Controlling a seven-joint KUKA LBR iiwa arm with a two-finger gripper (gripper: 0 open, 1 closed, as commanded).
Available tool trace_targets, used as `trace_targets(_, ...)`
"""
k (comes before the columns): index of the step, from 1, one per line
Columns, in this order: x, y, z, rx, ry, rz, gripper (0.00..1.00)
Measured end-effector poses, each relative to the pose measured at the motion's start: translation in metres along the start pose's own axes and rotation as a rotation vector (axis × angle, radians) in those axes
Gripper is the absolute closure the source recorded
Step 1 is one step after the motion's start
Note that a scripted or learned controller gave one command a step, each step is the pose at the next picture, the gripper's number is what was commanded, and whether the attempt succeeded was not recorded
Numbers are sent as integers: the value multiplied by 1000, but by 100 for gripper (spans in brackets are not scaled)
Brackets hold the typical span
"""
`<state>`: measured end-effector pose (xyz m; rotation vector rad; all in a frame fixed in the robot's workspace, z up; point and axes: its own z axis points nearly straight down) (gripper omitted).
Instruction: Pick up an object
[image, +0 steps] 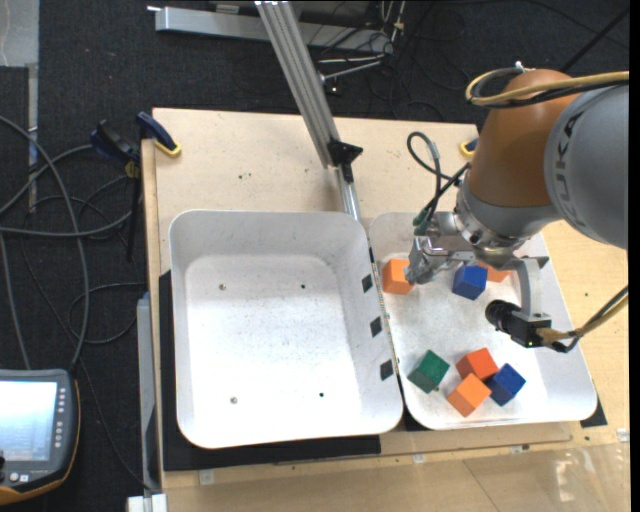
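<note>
My jaws (428, 262) sit low in the right bin (560, 395), at its far-left part, w/ an orange block (398, 276) just left of them, touching or nearly so. Can't tell how far they're parted, or whether that block is between them; the wrist hides most of it from this angle. No block is clearly gripped.

A blue block (469, 282) lies just right of my jaws, near the wrist. Another bit of orange (498, 273) peeks out right beside it, under my arm; too hidden to say what it is.

Near end of the same bin: a green block (430, 371), then a cluster to its right: an orange block (481, 363), a second orange one (468, 394) nearer the rim, and a blue block (507, 383) touching them on the right.

A black camera-like unit (505, 319) hangs off my wrist, over the middle of the bin.

The left bin (190, 300) sits right beside the right one, edges overlapping. Both rest on the pale wooden worktop (250, 160). A metal pole (305, 85) slants in from the far side, ending at the bins' far junction.
</note>
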<state>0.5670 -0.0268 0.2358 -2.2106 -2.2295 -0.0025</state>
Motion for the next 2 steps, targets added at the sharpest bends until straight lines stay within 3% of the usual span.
trace_targets(2, 108, -23, 2, 2, 0, 0, 100)
